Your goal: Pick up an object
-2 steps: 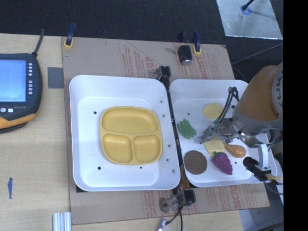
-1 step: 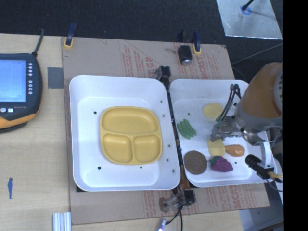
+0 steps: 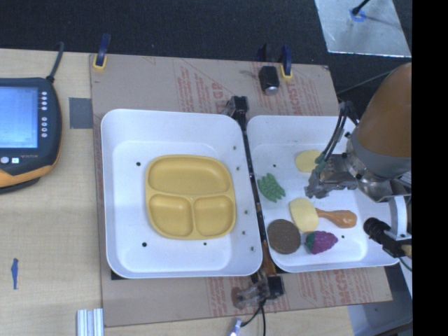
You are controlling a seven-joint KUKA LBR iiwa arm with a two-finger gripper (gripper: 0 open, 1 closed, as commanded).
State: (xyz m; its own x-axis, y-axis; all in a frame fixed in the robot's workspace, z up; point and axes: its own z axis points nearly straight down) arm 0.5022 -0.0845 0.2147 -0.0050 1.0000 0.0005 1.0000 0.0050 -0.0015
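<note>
Right bin [image 3: 350, 257], nearest edge: a dark brown disc [image 3: 284, 236] and a purple grape cluster [image 3: 321, 241] lie side by side. Just beyond them, a pale yellow block [image 3: 304, 214] touches an orange-tan spoon-shaped piece [image 3: 338, 218]. A green ridged item [image 3: 270, 187] sits near the bin's left wall. Farther back, a yellow rounded piece [image 3: 306, 161] lies partly behind the gripper [image 3: 320, 186] (finger state cannot be told; nothing visibly held). Left bin [image 3: 119, 187] carries a yellow three-compartment tray [image 3: 190, 195].
</note>
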